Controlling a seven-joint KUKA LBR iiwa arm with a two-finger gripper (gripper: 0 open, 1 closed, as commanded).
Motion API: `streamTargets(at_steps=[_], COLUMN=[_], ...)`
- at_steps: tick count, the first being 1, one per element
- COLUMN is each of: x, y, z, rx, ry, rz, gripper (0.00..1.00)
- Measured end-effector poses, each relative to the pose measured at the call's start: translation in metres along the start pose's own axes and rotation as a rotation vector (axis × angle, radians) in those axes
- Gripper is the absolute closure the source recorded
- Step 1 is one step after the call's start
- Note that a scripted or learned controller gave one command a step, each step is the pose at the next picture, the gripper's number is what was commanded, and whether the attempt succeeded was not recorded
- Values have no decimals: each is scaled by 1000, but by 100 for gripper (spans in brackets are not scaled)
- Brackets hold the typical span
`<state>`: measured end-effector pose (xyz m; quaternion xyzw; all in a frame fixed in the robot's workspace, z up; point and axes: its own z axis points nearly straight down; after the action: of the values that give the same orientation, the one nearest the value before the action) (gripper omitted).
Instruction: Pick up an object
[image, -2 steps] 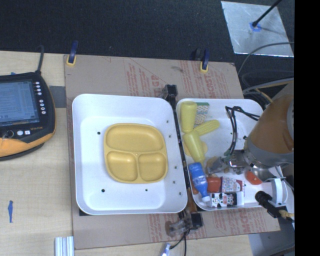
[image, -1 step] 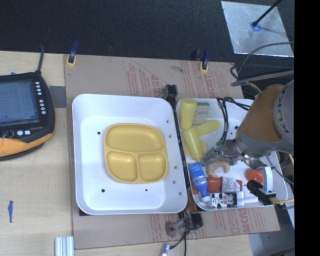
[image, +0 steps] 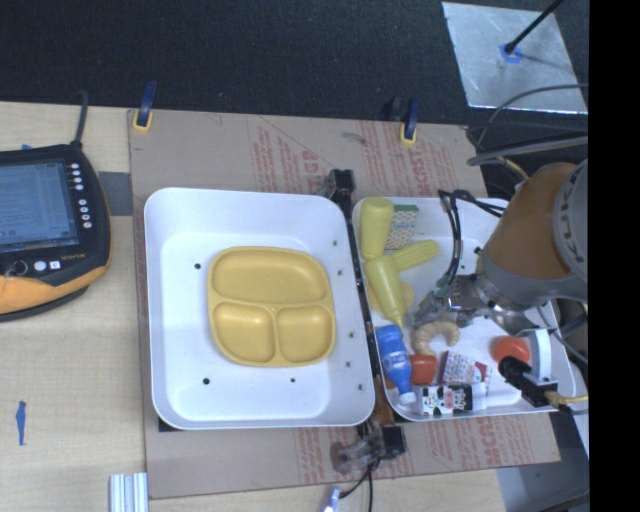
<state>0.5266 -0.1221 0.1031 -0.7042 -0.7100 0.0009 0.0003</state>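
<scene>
Two white bins on bench. Far left of gripper (image: 437, 300): yellow divided plate (image: 271, 304) in left bin (image: 170, 300). Just left: yellow bottle (image: 389, 287) (right bin (image: 560, 385)). Beneath gripper: pale curved object (image: 436, 333), touching or not unclear. Finger state: cannot tell.

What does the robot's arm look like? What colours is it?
The arm comes in from the right, over the right-hand bin. It is fat and rounded, with a broad orange band and smooth grey parts beside and below it. Thin black cables loop along its left side. At its end sits the tool, a small cluster of silvery metal parts.
</scene>
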Motion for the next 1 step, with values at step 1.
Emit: streamTargets(at_steps=[1], x=[72], y=[36], z=[-89], rx=[1], ry=[3], rz=[4], gripper=[100])
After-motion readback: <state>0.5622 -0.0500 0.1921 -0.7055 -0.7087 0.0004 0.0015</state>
